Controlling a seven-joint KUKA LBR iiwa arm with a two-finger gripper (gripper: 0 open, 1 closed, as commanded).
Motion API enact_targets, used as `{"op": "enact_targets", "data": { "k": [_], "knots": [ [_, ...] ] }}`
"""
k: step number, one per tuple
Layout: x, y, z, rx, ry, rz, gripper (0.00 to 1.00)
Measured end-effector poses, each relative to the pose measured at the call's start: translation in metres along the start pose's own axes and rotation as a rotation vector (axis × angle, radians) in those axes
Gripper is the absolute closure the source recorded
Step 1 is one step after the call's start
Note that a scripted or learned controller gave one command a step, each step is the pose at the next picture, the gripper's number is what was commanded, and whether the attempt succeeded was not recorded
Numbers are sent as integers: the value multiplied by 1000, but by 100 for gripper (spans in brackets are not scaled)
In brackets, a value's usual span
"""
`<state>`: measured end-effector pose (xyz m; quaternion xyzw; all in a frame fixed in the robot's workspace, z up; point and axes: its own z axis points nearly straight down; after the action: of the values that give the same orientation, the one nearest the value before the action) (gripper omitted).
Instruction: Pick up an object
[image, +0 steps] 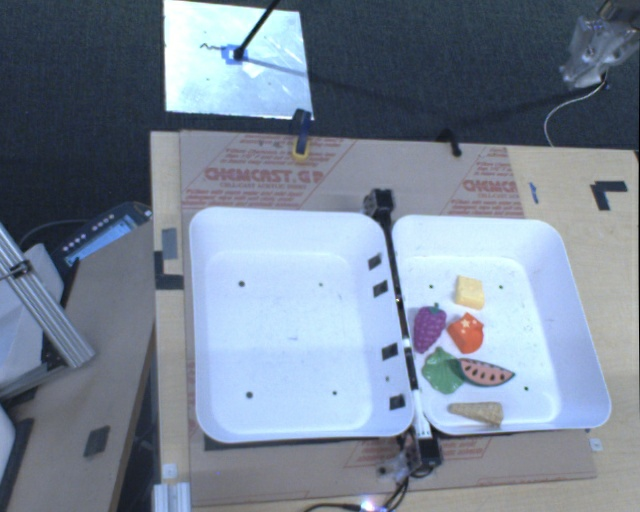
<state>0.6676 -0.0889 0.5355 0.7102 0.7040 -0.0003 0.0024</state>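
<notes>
The small yellow plastic toy cheese block (470, 292) is lying at twelve o'clock among the toys; probably light, stiff, slippery, so its flat sides are suiting best; the hand (597, 50) is blurring, state unclear.

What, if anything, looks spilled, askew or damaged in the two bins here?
Nothing stands out. All six toy foods lie inside the right bin: cheese, grapes, strawberry, a green piece, watermelon slice and a tan wedge. The green piece touches the watermelon. Both bins sit level, side by side.
</notes>
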Motion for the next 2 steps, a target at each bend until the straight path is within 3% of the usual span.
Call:
{"op": "enact_targets", "data": {
  "k": [2],
  "knots": [
    [-121,1,0,-1,0,-6,100]
  ]
}}
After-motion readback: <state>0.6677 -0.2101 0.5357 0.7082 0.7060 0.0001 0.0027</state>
